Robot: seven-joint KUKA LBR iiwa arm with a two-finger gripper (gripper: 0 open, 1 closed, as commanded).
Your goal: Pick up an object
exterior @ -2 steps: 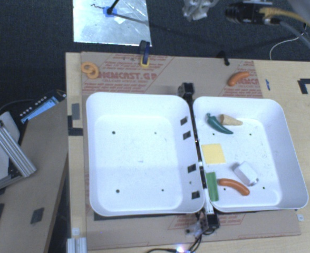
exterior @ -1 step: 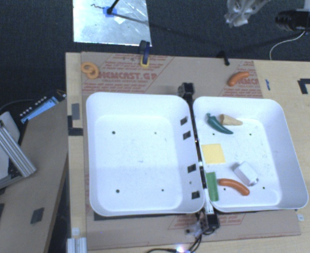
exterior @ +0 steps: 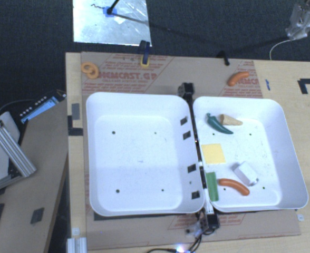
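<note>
The right bin (exterior: 289,141) holds several small items. A dark green pepper (exterior: 218,124) lies beside a beige cone-shaped piece (exterior: 232,121) near the back. A flat yellow square (exterior: 213,153) sits by the left wall. Toward the front are a white block (exterior: 245,173), an orange sausage (exterior: 234,186) and a green stick (exterior: 212,186). My gripper (exterior: 302,19) hangs far off at the top right corner, high above the dark floor and well away from both bins. It looks pale and blurred.
The left bin (exterior: 91,141) stands beside the right one, joined by black clips (exterior: 186,136). On the cardboard behind lie a second orange sausage (exterior: 238,78), a pretzel (exterior: 90,70) and a yellow clamp (exterior: 144,61). A foil sheet (exterior: 112,15) lies on the floor beyond.
</note>
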